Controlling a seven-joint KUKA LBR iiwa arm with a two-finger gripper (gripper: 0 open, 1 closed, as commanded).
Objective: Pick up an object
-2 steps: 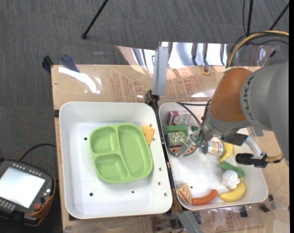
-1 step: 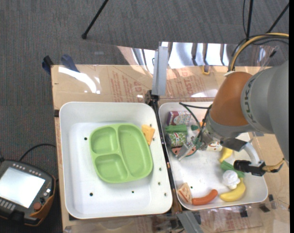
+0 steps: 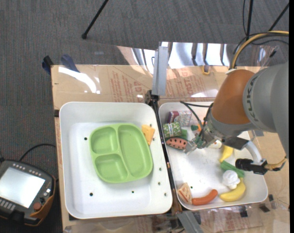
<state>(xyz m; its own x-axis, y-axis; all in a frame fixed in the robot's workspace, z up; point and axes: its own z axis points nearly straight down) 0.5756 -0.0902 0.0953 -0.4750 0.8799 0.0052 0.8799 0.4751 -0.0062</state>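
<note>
Two white bins: your left bin (image 3: 69, 178) has bare floor around its green divided plate (image 3: 121, 152). Gripper (image 3: 195, 144) hangs over the crowded right bin (image 3: 205, 176), beside the watermelon slice (image 3: 178, 142); finger state indiscernible. Carton (image 3: 179, 116) print unreadable.

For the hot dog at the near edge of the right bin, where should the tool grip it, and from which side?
Probably across the middle of the hot dog, coming straight down from above. It lies flat and long, left to right, with bare bin floor behind it; the sandwich piece crowds its left end.
</note>
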